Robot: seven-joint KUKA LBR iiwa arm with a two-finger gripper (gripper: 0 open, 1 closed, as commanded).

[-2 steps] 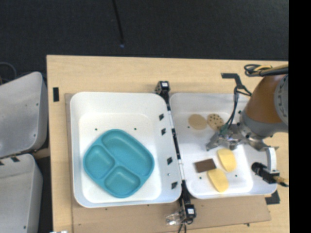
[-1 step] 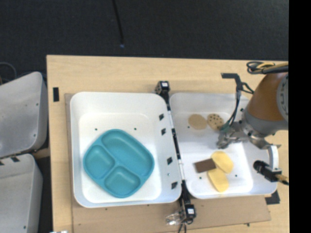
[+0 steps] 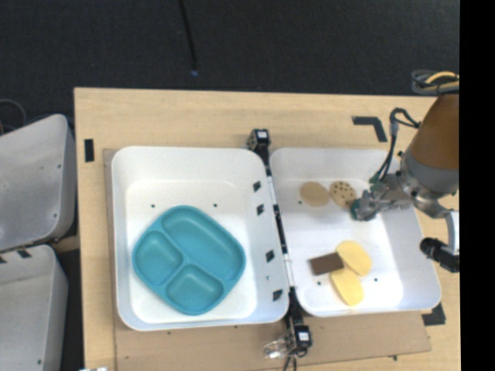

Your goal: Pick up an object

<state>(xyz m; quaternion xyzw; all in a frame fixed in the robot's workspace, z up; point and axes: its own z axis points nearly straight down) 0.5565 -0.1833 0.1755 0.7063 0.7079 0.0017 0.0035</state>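
Arm: the grey arm with its orange band (image 3: 439,134) is seen reaching in from the right, over the right bin.
Gripper: the gripper (image 3: 363,207) is placed low over the upper part of the right bin, just right of the cookie.
Fingers: whether they are released or clenched cannot be told (too small and blurred), and nothing is seen between them.
Right bin: the white bin (image 3: 410,284) is found to carry five small food pieces.
Cookie: a round chocolate-chip cookie (image 3: 342,191) is set just beside the gripper, close to touching it.
Tan piece: a flat tan oval (image 3: 315,194) is laid directly left of the cookie.
Brown block: a dark brown rectangular piece (image 3: 326,264) is laid lower in the bin, touching the upper yellow piece.
Yellow pieces: one yellow oval (image 3: 354,256) and a second (image 3: 347,287) below it are laid overlapping.
Left bin: the other white bin (image 3: 131,176) is occupied by a teal divided plate (image 3: 189,259) (three compartments).
Tabletop: both bins are carried side by side on the light wooden tabletop (image 3: 170,114).
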